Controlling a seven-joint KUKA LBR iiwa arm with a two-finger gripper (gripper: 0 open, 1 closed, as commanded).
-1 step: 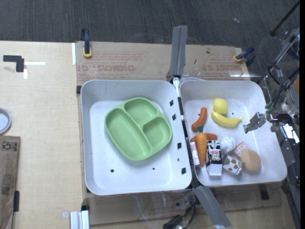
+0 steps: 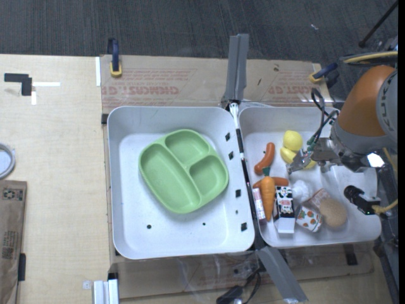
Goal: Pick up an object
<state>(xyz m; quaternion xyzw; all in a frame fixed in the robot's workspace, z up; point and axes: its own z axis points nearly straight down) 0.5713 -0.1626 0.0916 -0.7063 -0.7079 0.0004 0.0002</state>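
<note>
Nearest the viewer, a milk carton (image 2: 285, 209) stands at the front of the right bin (image 2: 374, 233). Left of it, a green divided plate (image 2: 183, 170) fills the left bin (image 2: 117, 189). Rightward lie a carrot (image 2: 268, 196), then a yellow toy (image 2: 292, 145). Just right of the toy hangs the end effector (image 2: 304, 160); its grip cannot be told.

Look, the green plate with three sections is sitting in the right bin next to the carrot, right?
Not quite. The camera view shows the green plate in the left bin. The carrot lies in the right bin, so they're in separate bins.
</note>
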